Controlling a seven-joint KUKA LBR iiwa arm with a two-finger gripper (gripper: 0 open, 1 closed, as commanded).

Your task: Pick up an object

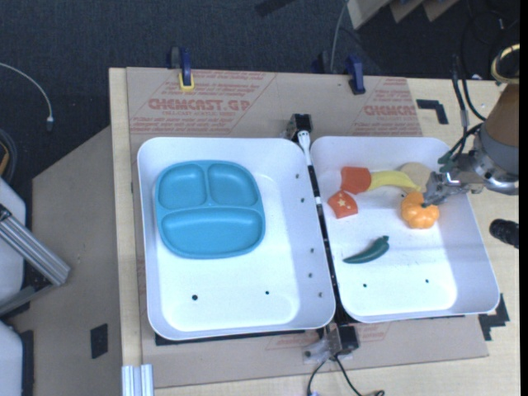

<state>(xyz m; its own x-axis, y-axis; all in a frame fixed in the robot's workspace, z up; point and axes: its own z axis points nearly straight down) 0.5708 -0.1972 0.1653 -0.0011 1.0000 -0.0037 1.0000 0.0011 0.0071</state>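
While the left bin (pixel 165 304) carries nothing but a blue divided plate (pixel 210 209), the task's candidates are all gathered in the right bin (pixel 462 295). Taken from left to right, a red block (pixel 343 205) is seen near the bin's left wall, with a second red piece (pixel 355 179) just beyond it on the far side; a dark green pepper (pixel 368 252) lies nearer the viewer, its long axis slanting up towards the right; a yellow banana (pixel 393 180) stretches left to right at the far side; and an orange fruit (pixel 419 214) sits furthest right.

The gripper (pixel 435 191) is placed at the far-right edge of that orange fruit, apparently touching its top. Whether the fingers are spread or pressed together cannot be told, since they are small and dark against the fruit.

The fruit is judged to lie just to the near left of the fingers and slightly below them, so a short shift in that direction would be needed before a descent. The banana's right end lies close by on the far left and could be nudged.
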